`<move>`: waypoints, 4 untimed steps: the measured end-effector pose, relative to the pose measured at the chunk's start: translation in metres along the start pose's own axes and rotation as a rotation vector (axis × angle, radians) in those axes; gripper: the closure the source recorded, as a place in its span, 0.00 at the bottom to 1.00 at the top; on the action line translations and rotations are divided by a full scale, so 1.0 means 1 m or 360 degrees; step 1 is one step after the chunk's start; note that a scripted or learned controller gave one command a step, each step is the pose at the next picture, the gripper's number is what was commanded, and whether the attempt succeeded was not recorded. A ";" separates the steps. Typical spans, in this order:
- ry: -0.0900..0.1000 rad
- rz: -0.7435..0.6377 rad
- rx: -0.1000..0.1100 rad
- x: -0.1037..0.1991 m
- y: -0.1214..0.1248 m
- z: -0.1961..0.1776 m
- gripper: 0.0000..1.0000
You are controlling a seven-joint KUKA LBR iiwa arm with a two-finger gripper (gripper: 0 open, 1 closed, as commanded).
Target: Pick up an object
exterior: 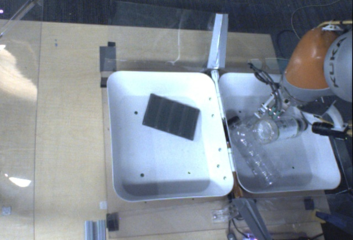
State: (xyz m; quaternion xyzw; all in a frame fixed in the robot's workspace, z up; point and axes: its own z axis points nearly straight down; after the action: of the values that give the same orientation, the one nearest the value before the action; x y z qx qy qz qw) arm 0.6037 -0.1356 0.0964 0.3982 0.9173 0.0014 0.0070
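Observation:
A dark grey flat rectangular pad (171,116) lies tilted in the upper middle of the left bin (127,178). In the right bin (320,172) a clear crinkled plastic object (253,159) lies along the left side, reaching toward the front. My gripper (266,129) is down in the right bin, right over the upper end of that clear object. The grey arm with its orange band (309,62) comes in from the upper right. A small black piece (232,120) shows by the bin's left wall.
A clear upright divider (218,40) stands behind the seam between the two bins. Cables (265,76) trail over the right bin's back edge. The wooden bench (60,139) stretches to the left of the bins.

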 end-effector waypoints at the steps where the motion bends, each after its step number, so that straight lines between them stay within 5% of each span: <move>1: 0.0000 -0.0059 0.0000 0.001 -0.033 0.006 0.00; 2: -0.0014 -0.0024 0.0005 0.013 -0.021 0.003 0.00; 3: 0.0000 0.0072 0.0000 0.007 -0.064 0.005 0.00; 4: -0.0014 -0.0220 0.0008 0.012 -0.020 0.004 0.00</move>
State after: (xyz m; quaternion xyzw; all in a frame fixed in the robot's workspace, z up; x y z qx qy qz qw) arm 0.5812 -0.1404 0.0918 0.3340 0.9425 -0.0031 0.0102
